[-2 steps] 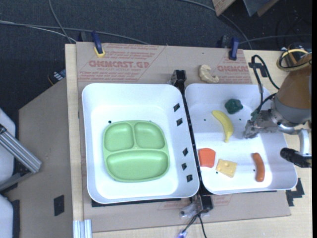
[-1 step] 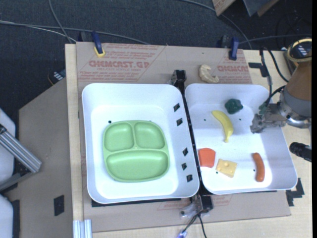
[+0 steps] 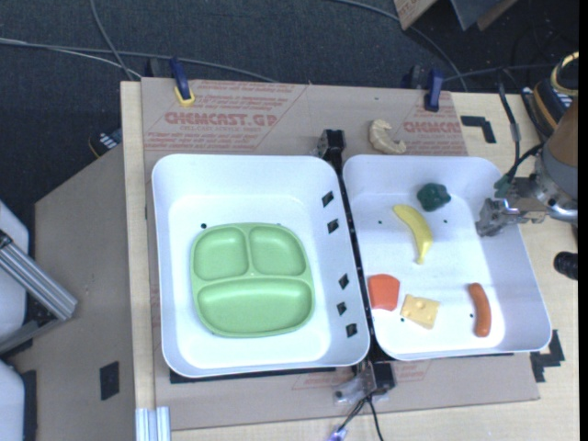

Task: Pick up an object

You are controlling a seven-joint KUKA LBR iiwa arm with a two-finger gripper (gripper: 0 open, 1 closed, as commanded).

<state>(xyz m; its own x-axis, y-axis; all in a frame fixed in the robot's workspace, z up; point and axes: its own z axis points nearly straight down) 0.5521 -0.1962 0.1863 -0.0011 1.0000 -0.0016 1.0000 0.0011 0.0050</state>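
The right bin [image 3: 457, 257] holds a yellow banana [image 3: 415, 231], a dark green broccoli piece [image 3: 433, 195], an orange-red wedge [image 3: 384, 291], a yellow cheese slice [image 3: 421, 311] and a red sausage [image 3: 480, 309]. My gripper [image 3: 497, 215] reaches in from the right and hangs over the bin's right edge, to the right of the broccoli and banana and apart from both. Nothing shows in its grasp.
The left bin [image 3: 175, 211] holds a green divided plate [image 3: 253, 278]. A beige curved object [image 3: 386, 136] lies on the cardboard behind the right bin. Clamps [image 3: 183, 84] pin the board's back edge, and cables run across the floor beyond.
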